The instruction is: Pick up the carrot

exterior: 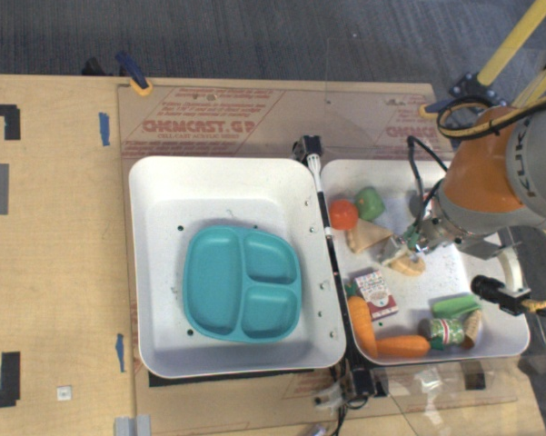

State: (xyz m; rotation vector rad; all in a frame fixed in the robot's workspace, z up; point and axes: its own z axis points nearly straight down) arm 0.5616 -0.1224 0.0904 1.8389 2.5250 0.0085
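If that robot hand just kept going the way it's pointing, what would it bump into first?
Probably the pale wedge-shaped piece right under the hand, which points down into the right bin. Depth is hard to judge from above. The carrot lies nearer the bin's front edge, off that line.

Grey KUKA arm point(527, 166) with wide orange band point(477, 175) above wrist, dark lettering partly visible on grey housing. Black and yellow cables point(463, 112) looped over top. Small metallic gripper point(416, 239) with greenish tint.
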